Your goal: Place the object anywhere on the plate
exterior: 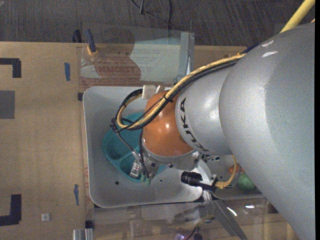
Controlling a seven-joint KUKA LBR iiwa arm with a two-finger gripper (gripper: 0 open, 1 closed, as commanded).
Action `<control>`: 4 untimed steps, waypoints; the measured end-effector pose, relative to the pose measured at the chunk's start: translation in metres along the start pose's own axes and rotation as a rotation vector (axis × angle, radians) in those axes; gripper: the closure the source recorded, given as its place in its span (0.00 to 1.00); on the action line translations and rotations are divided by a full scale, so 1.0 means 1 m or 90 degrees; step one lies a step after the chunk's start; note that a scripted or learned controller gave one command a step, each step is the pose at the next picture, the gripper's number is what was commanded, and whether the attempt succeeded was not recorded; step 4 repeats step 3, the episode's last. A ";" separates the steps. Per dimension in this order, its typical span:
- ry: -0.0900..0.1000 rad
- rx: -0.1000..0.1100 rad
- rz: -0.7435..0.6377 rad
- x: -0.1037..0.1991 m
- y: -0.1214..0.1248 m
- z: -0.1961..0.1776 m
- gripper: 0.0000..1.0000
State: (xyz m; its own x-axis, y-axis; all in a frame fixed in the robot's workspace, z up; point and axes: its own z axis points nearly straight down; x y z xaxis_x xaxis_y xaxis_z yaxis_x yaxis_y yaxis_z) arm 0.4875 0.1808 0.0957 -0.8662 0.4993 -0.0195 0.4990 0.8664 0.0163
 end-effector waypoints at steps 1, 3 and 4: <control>0.010 0.011 0.174 -0.010 0.019 -0.045 1.00; 0.008 0.014 0.411 0.010 0.022 -0.089 1.00; 0.008 0.014 0.411 0.010 0.022 -0.089 1.00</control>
